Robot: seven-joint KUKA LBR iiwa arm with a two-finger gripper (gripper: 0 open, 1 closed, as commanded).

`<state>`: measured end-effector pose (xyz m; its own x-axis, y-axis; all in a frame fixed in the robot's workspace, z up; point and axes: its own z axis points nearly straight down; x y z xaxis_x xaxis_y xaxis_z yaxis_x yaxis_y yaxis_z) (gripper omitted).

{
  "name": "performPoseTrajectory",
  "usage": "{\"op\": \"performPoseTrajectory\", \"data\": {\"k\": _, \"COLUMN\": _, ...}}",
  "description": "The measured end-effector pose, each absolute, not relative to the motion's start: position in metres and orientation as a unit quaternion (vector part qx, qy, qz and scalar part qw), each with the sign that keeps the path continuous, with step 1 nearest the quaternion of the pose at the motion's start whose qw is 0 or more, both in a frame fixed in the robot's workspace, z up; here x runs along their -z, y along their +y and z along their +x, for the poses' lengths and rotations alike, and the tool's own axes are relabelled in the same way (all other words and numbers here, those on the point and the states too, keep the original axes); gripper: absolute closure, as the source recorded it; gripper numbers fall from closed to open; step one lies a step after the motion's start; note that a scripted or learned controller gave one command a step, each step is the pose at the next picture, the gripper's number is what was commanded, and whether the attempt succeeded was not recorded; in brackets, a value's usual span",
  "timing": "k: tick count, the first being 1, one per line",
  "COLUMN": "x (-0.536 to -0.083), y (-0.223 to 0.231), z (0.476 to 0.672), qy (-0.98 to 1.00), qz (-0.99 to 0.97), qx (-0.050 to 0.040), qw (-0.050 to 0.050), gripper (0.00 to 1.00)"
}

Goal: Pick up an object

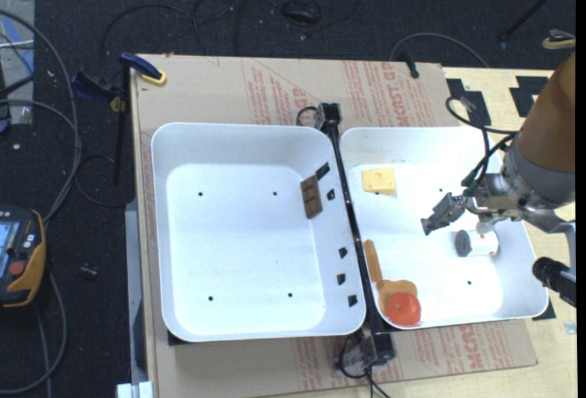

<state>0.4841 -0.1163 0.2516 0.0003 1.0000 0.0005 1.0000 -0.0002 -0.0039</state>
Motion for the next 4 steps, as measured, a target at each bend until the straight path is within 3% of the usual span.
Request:
{"op": "performPoseTrajectory", "data": {"k": 1, "x": -0.253, "y": -0.116, "z": 0.485, "qy": -0.707, "qz": -0.707, "qx": -0.0001, "qw": 0.0, "gripper": 0.0}}
{"op": "performPoseTrajectory", "data": {"k": 3, "x": -0.13, "y": -0.114, "z": 0.479, "qy": -0.707, "qz": -0.707, "qx": -0.0018, "qw": 0.003, "gripper": 0.0}}
{"op": "performPoseTrajectory", "data": {"k": 4, "x": -0.091, "y": -0.114, "z": 0.478, "qy": -0.707, "qz": -0.707, "qx": -0.0011, "qw": 0.002, "gripper": 0.0}}
